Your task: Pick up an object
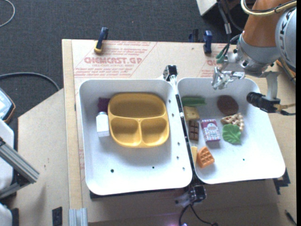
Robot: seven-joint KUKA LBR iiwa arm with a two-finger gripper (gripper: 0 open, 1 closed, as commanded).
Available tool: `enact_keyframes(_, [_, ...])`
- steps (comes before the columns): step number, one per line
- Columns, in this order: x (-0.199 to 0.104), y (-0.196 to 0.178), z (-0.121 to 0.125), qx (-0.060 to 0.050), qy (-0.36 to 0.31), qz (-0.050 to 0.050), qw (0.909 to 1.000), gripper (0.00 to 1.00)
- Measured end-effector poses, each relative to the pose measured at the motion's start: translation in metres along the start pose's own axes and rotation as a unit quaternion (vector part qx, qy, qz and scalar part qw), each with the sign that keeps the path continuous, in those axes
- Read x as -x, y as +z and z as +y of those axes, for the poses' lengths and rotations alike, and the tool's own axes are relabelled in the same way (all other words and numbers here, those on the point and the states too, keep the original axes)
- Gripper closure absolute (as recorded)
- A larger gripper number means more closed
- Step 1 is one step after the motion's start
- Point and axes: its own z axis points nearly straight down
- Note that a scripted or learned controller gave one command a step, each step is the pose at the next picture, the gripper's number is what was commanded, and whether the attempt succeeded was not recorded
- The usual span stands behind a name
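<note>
My gripper (221,82) hangs over the far edge of the right bin (263,166), its metal fingers pointing down with nothing seen between them. Below it in that bin lie a green bean-shaped piece (193,100), a brown round patty (227,104), a yellow cheese wedge (190,112), a chocolate bar (193,130), a red and white carton (210,130), a waffle-like cracker (233,120), a green leaf (232,134) and an orange waffle wedge (205,157). The patty is the nearest to the fingers, a little in front and to the right.
The left bin (94,171) holds a yellow divided plate (138,119), a small white bottle (102,124) and a purple piece (103,102) at its left. Clamps (101,40) sit at the back of the board. A black cylinder (260,101) juts from the arm over the right bin.
</note>
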Motion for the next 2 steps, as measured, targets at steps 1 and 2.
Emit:
enact_keyframes(1, [-0.0004, 0.0210, -0.0029, -0.005, 0.001, 0.001, 1.0000, 1.00])
enact_keyframes(2, [-0.0009, 0.0197, -0.0010, -0.003, 0.000, 0.000, 1.0000, 1.00])
